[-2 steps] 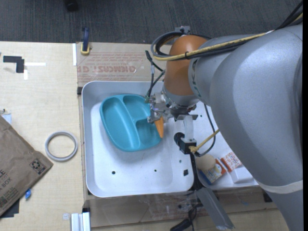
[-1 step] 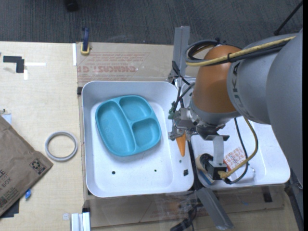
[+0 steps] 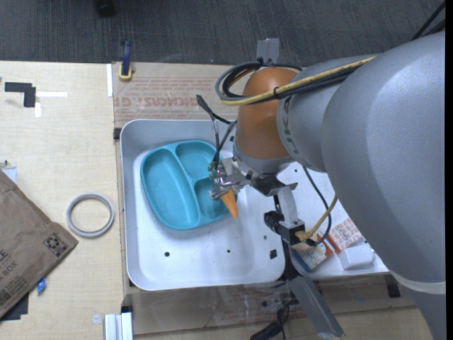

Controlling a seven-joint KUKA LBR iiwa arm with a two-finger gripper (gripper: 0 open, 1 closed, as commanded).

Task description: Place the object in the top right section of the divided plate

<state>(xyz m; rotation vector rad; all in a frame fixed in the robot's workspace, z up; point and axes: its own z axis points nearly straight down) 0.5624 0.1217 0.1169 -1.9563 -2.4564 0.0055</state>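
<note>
The gripper (image 3: 225,184) is hanging over the right-hand edge of the blue divided plate (image 3: 170,186), which is lying in the left white bin (image 3: 191,268). An orange, carrot-like cone (image 3: 229,203) is sitting just below the fingertips, its point reaching past the plate's lower right rim — it seems to be pinched between the fingers, though the wrist is hiding much of the grip. A tape ring (image 3: 90,214) is lying on the bench (image 3: 56,154) to the left, beside a cardboard box (image 3: 25,246).
</note>
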